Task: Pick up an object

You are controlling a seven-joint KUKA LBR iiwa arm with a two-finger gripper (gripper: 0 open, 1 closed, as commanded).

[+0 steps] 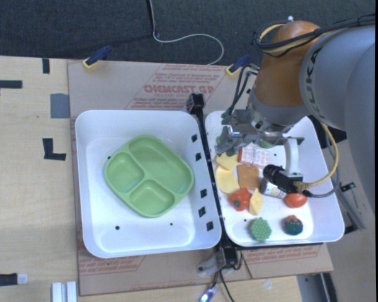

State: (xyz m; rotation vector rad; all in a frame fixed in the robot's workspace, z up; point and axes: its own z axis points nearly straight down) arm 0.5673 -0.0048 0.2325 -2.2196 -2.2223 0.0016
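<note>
The pincer [230,140] hangs low over the right white plastic bin [321,222], just above a pale yellow toy food piece [226,178]; its grip cannot be told.

The left bin [88,168] has lots of room. Only a green tray [149,175] lies in its middle, and the strip along its walls is bare all round. The right bin [324,168] is crowded. The big arm [290,74] hangs over its far end and blocks the way there. Toys sit packed close along its left wall: yellow bits [227,178], a brown block [247,175], a red tomato [240,199]. Near the front edge a green ball [260,229] and a berry [292,225] have small gaps between them. The right side has some bare floor.
</note>
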